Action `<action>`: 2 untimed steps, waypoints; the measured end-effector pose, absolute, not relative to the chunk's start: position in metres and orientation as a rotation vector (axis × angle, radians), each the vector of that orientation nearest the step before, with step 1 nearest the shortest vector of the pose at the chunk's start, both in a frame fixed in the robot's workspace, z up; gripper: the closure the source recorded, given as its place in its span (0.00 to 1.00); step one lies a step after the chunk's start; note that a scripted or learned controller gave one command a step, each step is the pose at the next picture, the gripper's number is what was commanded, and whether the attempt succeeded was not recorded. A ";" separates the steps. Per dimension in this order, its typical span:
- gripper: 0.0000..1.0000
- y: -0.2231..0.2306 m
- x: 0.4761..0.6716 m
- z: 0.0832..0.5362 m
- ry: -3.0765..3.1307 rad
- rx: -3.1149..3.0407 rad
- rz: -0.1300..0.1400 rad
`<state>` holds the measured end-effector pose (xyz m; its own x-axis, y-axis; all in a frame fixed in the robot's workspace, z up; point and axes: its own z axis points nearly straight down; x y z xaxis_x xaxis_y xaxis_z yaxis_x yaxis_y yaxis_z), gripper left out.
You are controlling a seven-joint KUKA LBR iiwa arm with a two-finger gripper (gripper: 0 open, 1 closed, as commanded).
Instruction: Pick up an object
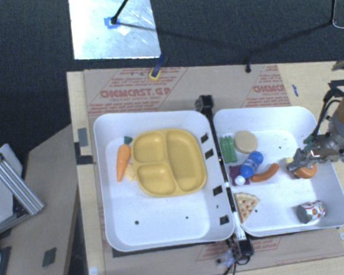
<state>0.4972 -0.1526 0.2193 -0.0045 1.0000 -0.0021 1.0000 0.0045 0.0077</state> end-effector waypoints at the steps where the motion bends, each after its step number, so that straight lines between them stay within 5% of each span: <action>1: 1.00 -0.119 0.539 0.230 2.228 2.209 0.006; 2: 1.00 -0.084 0.591 0.226 2.230 2.208 0.007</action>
